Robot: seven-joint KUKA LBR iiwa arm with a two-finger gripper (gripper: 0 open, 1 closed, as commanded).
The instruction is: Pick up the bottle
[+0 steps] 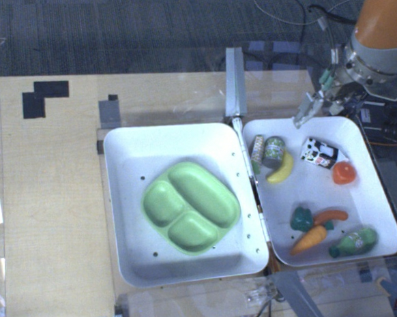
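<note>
A: Green plastic, lying on its side in the near right corner of the right bin (374, 175): that is the bottle (354, 242), neck toward the left.

B: What sits beside it?

A: Just to its left an orange carrot (309, 239) lies slantwise, with a dark green piece (301, 218) and a small orange-red piece (331, 215) a little beyond it. Further back, an orange-red round thing (344, 172) rests next to a black-and-white carton (319, 153). Toward the bin's left wall a yellow banana (281, 169) curves under a round can (274, 150).

B: And the other bin?

A: The left bin (126, 194) holds a pale green divided plate (190, 205), three compartments, near the middle.

B: Where is the gripper?

A: At the far edge of the right bin, the gripper (308, 109) hangs over the rim below the orange band of the arm (381, 17). Nothing shows between its fingers; how wide they stand I cannot tell.

B: So the bottle is well apart from it?

A: Yes, at the opposite, near end of the bin, untouched.
</note>
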